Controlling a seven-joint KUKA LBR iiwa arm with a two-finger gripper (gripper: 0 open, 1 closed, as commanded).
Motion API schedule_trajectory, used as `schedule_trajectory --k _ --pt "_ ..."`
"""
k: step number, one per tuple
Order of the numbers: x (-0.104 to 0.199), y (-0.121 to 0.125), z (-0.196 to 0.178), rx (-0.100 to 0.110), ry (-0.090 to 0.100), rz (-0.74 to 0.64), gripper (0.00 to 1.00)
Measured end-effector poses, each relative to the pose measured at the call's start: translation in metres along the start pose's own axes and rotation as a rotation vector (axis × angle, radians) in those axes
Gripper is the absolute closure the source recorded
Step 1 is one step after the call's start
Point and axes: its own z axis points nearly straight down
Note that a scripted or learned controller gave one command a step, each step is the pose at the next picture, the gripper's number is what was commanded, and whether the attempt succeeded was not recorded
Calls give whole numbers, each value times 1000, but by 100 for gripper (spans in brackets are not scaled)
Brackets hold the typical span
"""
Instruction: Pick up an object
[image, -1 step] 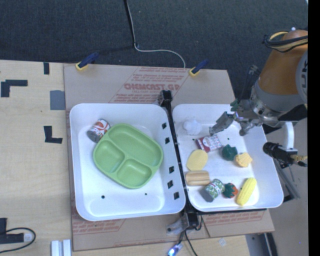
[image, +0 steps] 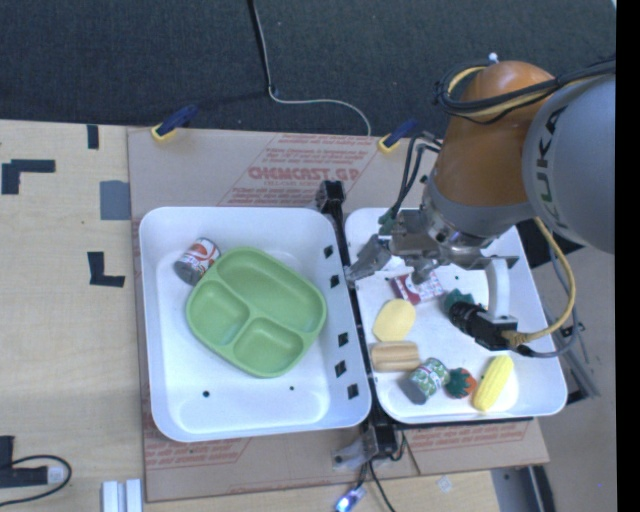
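Gripper: the two-finger gripper (image: 400, 268) is seen over the right white bin's (image: 540, 402) far-left area; finger state cannot be told.
Objects: a yellow lemon-shaped toy (image: 394, 320) is placed just below it.
Left white bin (image: 165, 400): a green divided plastic plate (image: 256, 311) is held centrally.

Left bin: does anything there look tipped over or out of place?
Yes, slightly. In the left bin, a small can lies on its side against the upper left edge of the green divided plate. The plate itself sits flat but turned at an angle to the bin's walls.
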Motion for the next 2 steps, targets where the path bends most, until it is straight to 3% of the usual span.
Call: schedule_trajectory --k 1,2 --pt "-7 1 -8 2 -4 10 100" --pt "28 -42 -113 -9 -2 7 100"
